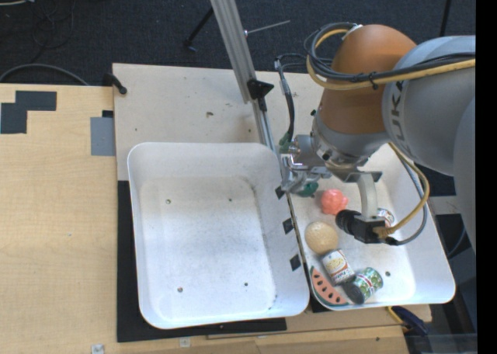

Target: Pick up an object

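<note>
Pale worktop (178, 104), two white bins. Right bin (423, 271) holds pink ball (334, 201), tan egg-shaped piece (321, 235), small can (337, 265). Tool (299, 178) low at bin's left wall; grip state unreadable. You're still approaching: pick target, descend.

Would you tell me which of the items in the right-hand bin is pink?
The pink ball-like item; the rounded item below it is tan, and the watermelon slice is red and green.

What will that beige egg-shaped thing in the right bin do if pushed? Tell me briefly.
The beige egg-shaped thing looks smooth and rounded, so it would probably roll or slip aside. The small bottle lies right beside it and might block rolling that way.
</note>
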{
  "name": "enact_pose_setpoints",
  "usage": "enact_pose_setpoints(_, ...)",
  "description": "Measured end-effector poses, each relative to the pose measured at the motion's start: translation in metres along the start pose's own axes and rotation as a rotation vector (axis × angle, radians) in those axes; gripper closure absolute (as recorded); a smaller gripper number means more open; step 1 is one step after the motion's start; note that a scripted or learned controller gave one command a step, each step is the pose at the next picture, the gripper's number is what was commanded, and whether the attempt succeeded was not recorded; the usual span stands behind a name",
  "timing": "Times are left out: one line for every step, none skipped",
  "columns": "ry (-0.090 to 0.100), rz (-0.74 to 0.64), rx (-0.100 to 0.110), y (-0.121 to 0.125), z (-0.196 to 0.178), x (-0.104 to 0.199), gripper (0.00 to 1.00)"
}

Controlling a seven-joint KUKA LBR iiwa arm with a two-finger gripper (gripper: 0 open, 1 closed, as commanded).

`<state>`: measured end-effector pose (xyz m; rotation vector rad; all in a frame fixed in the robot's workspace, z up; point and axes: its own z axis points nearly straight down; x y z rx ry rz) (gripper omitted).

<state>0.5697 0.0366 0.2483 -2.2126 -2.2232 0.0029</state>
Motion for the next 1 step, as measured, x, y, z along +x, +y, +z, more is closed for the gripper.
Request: enact_pose_setpoints(0.0,0.0,-0.001,-0.0064,-0.0016,0.0514,1.0)
